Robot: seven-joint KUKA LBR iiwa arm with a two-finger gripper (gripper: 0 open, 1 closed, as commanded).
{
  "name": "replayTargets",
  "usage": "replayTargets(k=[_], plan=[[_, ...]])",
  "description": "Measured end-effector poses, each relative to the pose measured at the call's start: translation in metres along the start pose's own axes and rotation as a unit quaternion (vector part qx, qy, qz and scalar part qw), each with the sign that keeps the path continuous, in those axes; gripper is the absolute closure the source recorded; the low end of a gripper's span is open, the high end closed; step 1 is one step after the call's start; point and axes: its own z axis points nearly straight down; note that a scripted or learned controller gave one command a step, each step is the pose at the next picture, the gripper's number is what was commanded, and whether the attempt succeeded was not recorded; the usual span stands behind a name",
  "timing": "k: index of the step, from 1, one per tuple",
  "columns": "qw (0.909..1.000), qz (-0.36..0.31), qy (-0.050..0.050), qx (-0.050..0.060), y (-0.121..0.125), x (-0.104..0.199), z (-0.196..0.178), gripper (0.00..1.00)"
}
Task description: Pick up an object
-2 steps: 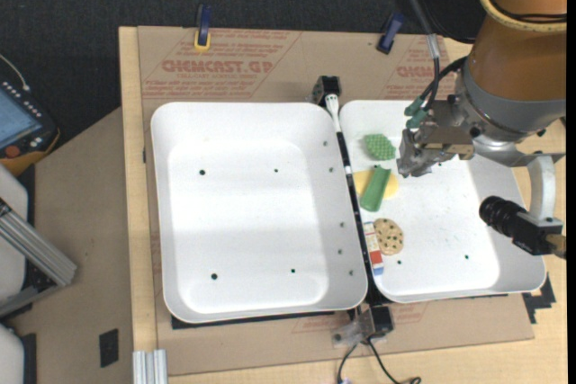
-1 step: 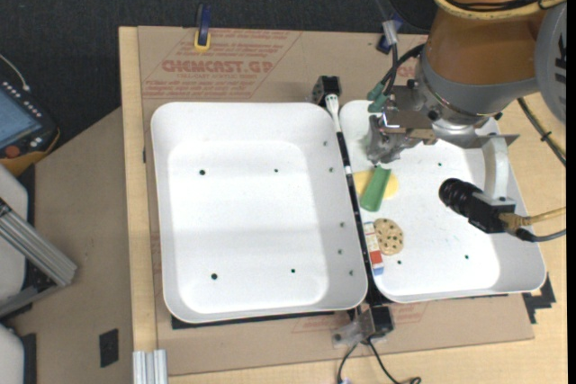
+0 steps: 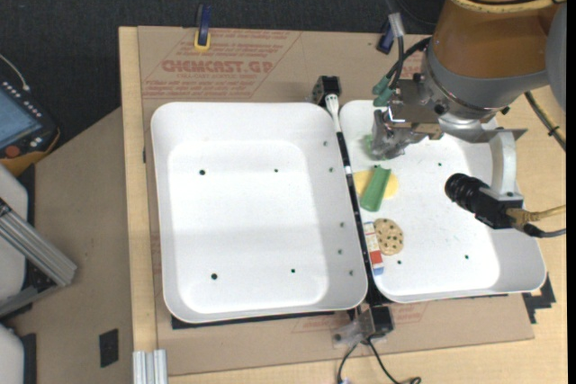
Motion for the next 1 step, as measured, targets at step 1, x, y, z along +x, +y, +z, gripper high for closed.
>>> replayTargets(k=[1], plan=[[1.0,0.0,0.0,-0.001,0.0005,0.0002,-0.0101,1.0]])
